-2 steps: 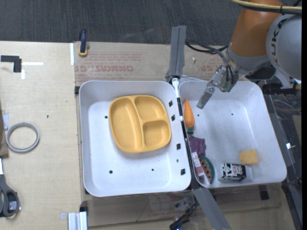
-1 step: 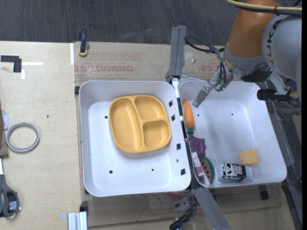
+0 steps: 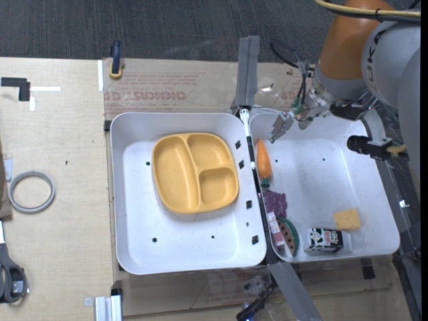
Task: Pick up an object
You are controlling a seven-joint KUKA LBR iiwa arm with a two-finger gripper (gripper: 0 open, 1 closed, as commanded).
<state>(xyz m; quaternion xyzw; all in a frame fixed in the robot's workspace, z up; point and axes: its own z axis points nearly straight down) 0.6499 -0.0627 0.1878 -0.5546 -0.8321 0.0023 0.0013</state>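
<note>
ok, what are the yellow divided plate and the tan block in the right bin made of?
Yellow three-compartment plate: looks like moulded plastic, smooth with a soft sheen, rounded ridges between wells. Small tan square block: probably foam or sponge, since it is matte with a slightly rough face; wood can't be ruled out from this view.

yellow plate [image 3: 195, 172], orange carrot [image 3: 263, 160]

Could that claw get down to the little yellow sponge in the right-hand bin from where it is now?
Probably yes. The sponge lies alone on the right bin's open floor, apart from the carton, and nothing stands between it and the claw above.
</note>
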